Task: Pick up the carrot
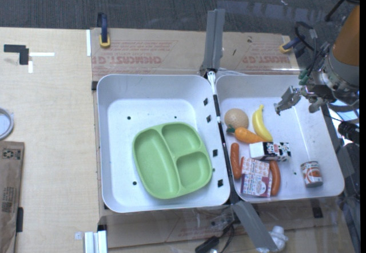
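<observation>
Orange carrot [247,135], green-tipped, lying slantwise | beside banana [262,123] | fingers [284,103] spread, holding nothing

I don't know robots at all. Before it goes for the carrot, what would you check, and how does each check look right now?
1. Carrot in plain sight in the right bin: ok.
2. End effector holds nothing: ok.
3. End effector above the carrot: not ok, it is off to the right.
4. Room around the carrot: not ok, potato and banana crowd it.
5. Finger opening wide enough: cannot tell.
</observation>
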Robot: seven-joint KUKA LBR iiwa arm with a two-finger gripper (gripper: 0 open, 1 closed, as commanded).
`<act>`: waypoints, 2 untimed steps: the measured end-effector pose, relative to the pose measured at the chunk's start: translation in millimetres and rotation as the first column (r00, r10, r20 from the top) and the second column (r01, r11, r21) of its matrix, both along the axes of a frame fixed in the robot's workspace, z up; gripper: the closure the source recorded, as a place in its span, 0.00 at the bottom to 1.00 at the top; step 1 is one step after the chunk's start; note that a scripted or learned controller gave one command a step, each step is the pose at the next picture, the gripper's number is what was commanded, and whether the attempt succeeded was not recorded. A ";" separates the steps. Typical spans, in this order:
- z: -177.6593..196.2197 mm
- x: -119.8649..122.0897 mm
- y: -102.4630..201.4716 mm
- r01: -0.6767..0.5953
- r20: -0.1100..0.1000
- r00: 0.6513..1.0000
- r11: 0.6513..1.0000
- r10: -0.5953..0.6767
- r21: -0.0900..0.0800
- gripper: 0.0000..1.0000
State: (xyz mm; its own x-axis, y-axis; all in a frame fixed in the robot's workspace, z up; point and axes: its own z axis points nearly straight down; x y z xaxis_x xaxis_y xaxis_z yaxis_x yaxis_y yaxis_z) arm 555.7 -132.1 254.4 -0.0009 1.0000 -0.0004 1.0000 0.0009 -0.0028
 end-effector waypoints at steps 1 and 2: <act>-162.7 33.6 20.9 0.000 0.002 1.000 1.000 0.000 0.000 0.00; -163.6 -10.6 36.9 0.206 -0.001 0.979 0.979 -0.206 0.000 0.00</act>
